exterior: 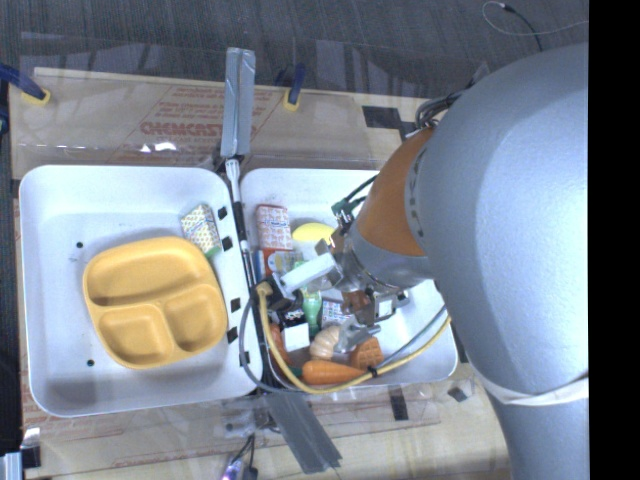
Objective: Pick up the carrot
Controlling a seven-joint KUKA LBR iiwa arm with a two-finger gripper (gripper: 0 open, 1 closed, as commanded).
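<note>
The carrot (326, 373) is a smooth orange piece lying flat along the near wall of the right bin (425, 363). My gripper (352, 326) hangs low over the clutter in that bin, just above and slightly right of the carrot, under the arm's orange band (392, 213). Nothing orange shows inside the gripper; the carrot rests on the bin floor. The arm's grey body hides the bin's right half.
Around the carrot lie a beige lumpy item (325, 343), a ribbed orange piece (368, 352), a green bottle (312, 305), a yellow fruit (313, 234) and a red packet (272, 224). A yellow cable (425, 345) loops by the near wall. The left bin holds a yellow divided tray (152, 298) and a small packet (203, 230).
</note>
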